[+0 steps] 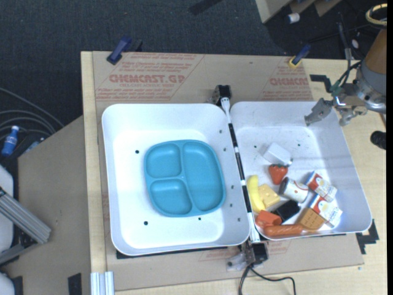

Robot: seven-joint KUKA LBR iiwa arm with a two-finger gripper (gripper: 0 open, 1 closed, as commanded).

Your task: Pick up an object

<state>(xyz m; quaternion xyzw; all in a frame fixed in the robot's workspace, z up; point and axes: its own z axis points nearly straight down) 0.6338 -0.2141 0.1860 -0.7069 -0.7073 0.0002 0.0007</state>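
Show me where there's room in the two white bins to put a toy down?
The left bin has bare floor in a ring around the blue divided plate. The right bin is bare across its far half, between the pincer and the pile. Its near half is crowded: banana, strawberry, small cartons and more, packed together.

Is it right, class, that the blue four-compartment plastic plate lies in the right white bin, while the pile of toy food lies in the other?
Not quite. The camera view shows the blue four-compartment plastic plate in the left white bin; the pile of toy food lies in the other.
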